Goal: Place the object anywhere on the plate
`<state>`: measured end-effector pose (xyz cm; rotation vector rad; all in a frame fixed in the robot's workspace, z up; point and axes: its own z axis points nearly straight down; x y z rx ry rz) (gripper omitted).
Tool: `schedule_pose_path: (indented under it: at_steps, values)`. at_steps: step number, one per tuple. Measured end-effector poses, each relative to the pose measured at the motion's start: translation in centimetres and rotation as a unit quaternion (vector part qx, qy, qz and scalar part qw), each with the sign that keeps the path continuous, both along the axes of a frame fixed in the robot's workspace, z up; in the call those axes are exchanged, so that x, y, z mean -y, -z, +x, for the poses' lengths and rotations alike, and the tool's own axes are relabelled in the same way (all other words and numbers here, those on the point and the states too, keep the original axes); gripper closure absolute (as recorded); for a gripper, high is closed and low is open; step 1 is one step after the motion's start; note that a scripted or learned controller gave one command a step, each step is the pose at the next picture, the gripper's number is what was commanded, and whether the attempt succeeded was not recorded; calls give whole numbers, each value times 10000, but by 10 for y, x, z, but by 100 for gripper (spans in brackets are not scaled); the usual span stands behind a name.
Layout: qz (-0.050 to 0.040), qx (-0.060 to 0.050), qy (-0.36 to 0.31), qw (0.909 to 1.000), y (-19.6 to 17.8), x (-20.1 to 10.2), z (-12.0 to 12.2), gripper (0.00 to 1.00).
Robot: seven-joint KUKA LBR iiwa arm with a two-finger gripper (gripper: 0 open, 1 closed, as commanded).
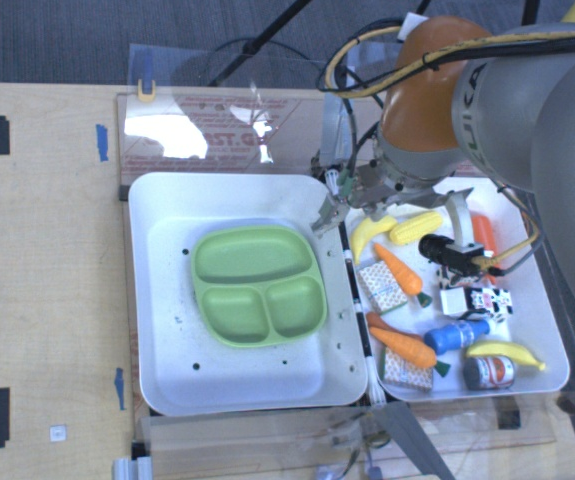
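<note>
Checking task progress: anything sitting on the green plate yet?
No. All three compartments of the green plate are bare; the toys lie in the right bin.

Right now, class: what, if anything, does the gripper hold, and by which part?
Cannot be told: the gripper sits above the bins' divider, its tips too small and blurred to judge.

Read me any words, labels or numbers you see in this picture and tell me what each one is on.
Clear sheet behind the bins: faint red lettering, washed out by glare, unreadable.
Can in the right bin: label too small to read.
Black-and-white item: markings too blurred to read.
Nothing else legible.
</note>
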<state>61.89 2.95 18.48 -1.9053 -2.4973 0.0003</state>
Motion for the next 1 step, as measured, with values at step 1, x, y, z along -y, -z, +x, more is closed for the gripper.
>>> schedule_pose_path:
  at_steps: [1]
  values:
    - [-4,15,-291,9996,-67,17,21,0]
